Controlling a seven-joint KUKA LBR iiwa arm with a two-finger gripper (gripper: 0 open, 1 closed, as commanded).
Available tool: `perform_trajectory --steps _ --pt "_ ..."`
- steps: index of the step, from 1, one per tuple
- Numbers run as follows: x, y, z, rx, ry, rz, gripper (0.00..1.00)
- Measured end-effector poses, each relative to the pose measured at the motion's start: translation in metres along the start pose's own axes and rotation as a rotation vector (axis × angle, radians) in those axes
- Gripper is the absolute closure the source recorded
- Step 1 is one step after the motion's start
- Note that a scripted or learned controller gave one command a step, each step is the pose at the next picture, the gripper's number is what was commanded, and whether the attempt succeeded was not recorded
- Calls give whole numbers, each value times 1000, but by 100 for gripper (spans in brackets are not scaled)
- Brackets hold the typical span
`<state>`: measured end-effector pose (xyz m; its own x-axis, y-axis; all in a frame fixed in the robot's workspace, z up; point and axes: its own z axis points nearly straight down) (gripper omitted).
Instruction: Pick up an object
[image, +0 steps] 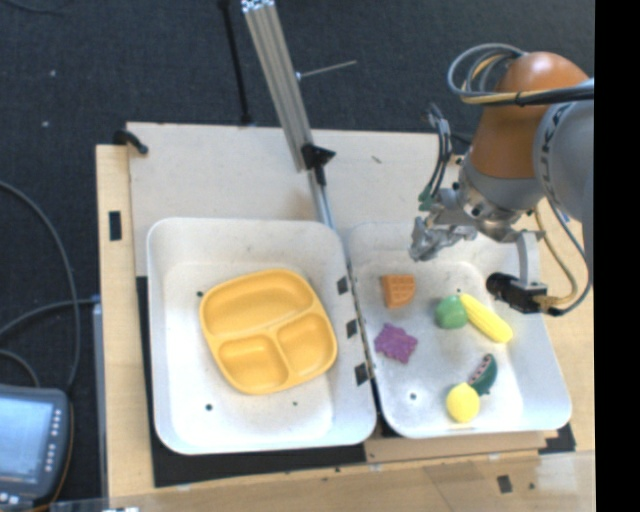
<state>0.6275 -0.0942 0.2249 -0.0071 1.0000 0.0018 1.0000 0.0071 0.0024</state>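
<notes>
Dark carpet is surrounding a pale wooden bench (200, 170) on which two shallow white bins are being borne. A yellow three-compartment plastic tray (268, 328) is lying in the left bin (170, 400). The gripper (428, 243) is being hung over the right bin's (530, 395) far edge; its state cannot be told. Nearest below, a small orange waffle-textured block (398, 290) is judged light and stiff, best pinched across its flat sides.

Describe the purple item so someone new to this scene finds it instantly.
Look at the right bin, the one holding the small toys, not the yellow tray. Near its left wall, just below the orange block, lies the purple piece. It is the only purple thing, flat and bumpy-edged.
</notes>
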Motion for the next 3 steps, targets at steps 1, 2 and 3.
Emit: perform_trajectory --steps 1,2,3 --pt "61 -8 2 2 0 -1 100" --pt "109 -9 -13 -1 0 -1 100" --pt "164 -5 -12 1 0 -1 100"
